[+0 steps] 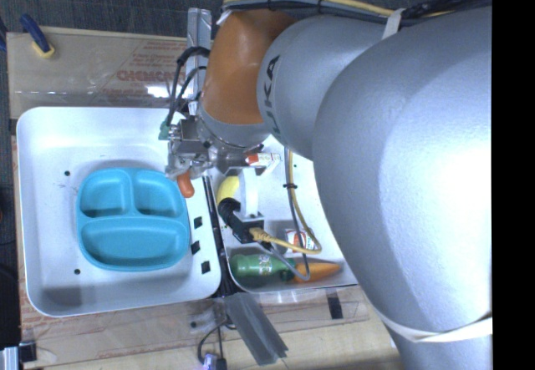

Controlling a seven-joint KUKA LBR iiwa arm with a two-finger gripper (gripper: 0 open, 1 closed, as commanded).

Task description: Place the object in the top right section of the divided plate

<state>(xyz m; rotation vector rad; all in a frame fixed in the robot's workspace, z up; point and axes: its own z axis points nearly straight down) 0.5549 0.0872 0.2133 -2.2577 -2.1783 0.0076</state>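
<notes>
The blue divided plate (132, 226) lies in the left white bin (50, 143), with two small sections at its far side and one large section at the near side. My gripper (182, 169) hangs over the plate's right rim, beside the top right section (159, 193). A small orange object (185, 187) sticks out from between the fingertips, just above the rim. The gripper is shut on it. The big grey arm hides most of the right bin.
In the right bin (276, 293) lie a yellow object (227, 187), a green bottle (257, 268), an orange carrot-like piece (324, 270) and a small can (294, 239). A low wall with black clips (201, 243) separates the bins.
</notes>
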